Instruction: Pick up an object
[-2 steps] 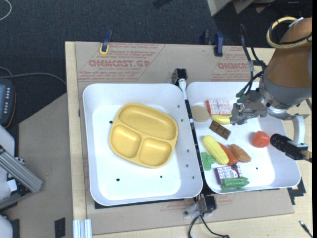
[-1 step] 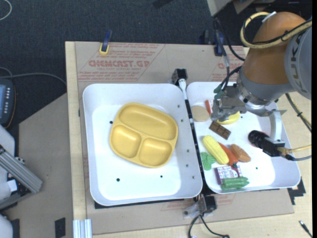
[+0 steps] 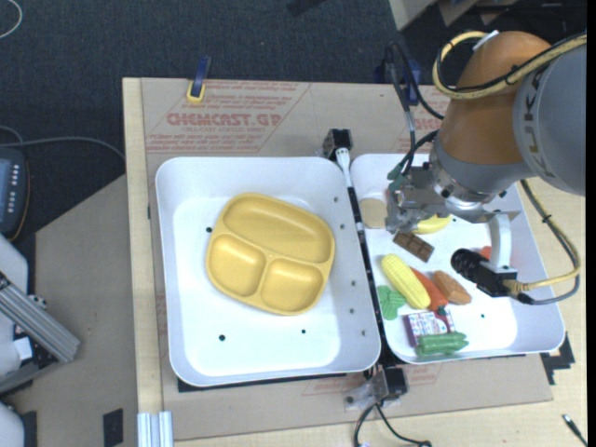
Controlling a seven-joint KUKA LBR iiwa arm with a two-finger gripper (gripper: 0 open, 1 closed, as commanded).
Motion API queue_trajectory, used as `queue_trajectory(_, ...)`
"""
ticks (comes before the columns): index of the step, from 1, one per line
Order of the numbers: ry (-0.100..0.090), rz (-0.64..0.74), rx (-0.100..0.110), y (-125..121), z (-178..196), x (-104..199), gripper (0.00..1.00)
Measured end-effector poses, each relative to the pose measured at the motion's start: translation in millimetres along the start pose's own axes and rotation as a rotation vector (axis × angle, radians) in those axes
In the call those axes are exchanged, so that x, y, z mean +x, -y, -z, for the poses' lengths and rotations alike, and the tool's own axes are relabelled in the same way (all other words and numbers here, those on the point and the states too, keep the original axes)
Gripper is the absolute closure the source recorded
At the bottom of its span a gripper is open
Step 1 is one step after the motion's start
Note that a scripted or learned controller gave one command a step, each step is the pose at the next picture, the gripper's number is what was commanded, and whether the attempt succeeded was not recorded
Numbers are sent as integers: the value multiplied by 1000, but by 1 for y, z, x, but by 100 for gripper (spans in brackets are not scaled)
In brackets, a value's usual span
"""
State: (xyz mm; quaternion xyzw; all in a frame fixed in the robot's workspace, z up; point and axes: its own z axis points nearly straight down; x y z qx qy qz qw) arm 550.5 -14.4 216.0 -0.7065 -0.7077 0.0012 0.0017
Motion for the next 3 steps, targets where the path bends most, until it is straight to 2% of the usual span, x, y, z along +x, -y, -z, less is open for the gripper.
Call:
queue_trajectory(1,1,0,-8,-1,19,3,100)
queue_trajectory(2,0,-2,0,2,-2,4,100)
queue_trajectory(3,0,1,-7,1,12,16,100)
